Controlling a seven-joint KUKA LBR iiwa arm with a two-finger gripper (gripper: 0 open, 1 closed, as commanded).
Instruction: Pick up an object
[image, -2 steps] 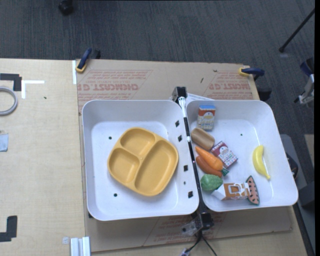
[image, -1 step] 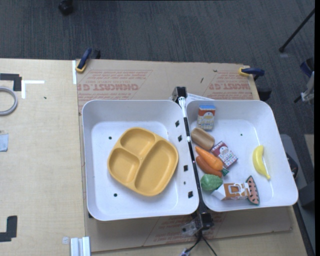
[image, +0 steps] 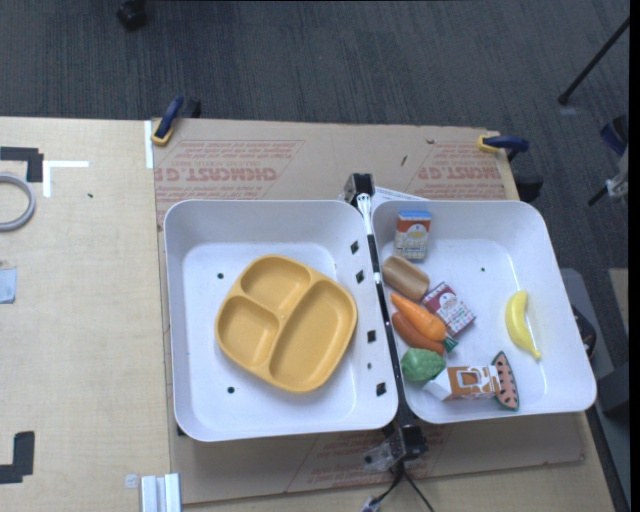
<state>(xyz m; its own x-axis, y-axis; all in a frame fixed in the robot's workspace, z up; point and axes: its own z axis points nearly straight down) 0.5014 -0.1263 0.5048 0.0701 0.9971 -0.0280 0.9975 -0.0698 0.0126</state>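
Bench w/ two bins: toys (image: 420, 325) bunch by right bin's (image: 560, 300) left wall, so grab may slip; can't tell gripper state.

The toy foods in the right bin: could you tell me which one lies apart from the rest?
The yellow banana, alone near the right wall of the right bin; the others cluster along the left side.

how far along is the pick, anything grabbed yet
Nothing looks done: the banana, carrot, melon slice and small cartons all lie in the right bin, and the yellow tray sits in the left bin. Nothing is in hand. The whole pick is left.
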